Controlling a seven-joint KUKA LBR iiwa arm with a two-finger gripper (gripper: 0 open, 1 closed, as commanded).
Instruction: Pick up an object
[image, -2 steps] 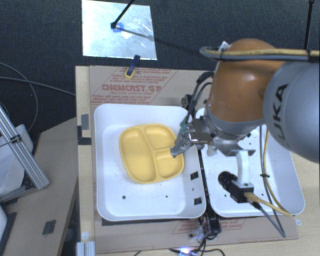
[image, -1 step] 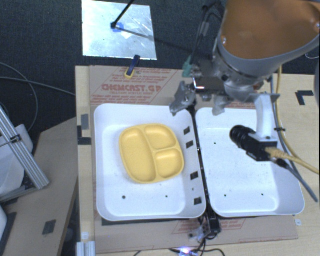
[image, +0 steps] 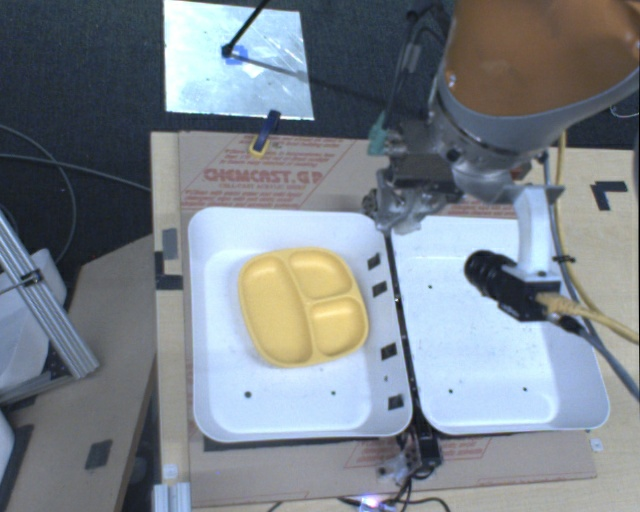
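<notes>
A yellow three-compartment plastic plate (image: 303, 305) lies in the left white bin (image: 215, 400). The metal gripper (image: 398, 212) hovers at the bins' far divider; its grip cannot be told.

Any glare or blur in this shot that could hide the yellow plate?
Camera view: the yellow plate is sharp and evenly lit in the left bin; the foil sheet above glares brightly; the arm's orange band looms close and soft; the end effector sits in shadow.

Bright, even overhead light; white bins (image: 300, 420) glare, nearby arm (image: 540, 60) blurred.
</notes>
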